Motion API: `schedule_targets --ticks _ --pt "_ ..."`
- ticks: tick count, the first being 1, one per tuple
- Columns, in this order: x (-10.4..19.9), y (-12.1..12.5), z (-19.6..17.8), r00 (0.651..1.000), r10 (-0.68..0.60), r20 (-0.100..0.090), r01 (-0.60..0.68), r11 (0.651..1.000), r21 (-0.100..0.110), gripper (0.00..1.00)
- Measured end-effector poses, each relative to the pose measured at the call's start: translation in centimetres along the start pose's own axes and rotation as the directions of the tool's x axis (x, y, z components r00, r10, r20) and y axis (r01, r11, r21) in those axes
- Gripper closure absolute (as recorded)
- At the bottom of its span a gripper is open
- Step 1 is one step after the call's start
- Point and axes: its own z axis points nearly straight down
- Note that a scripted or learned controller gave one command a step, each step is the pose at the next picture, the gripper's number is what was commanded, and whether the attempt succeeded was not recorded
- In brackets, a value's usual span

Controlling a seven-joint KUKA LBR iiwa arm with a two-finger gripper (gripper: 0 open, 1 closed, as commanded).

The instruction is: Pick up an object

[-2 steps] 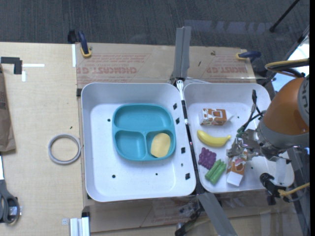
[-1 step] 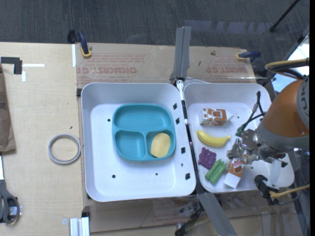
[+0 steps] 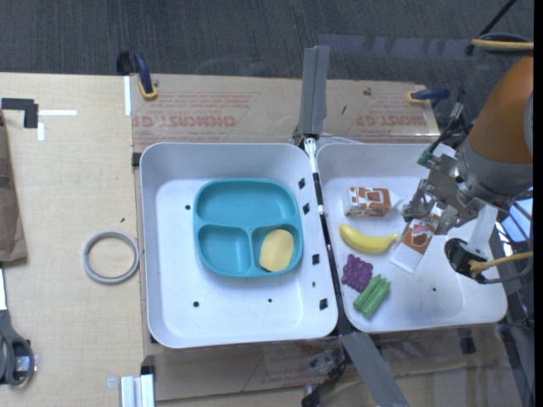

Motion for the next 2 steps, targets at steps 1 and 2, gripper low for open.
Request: schedule_targets --ticks 1,2 --pt "4.1 3.8 -6.4 0.900 0.436 0.001 -0.436 0.900 0.000 1.00" --pt "4.1 2.7 -0.6 0.711 0.703 0.002 -0.703 0.711 0.001 1.00"
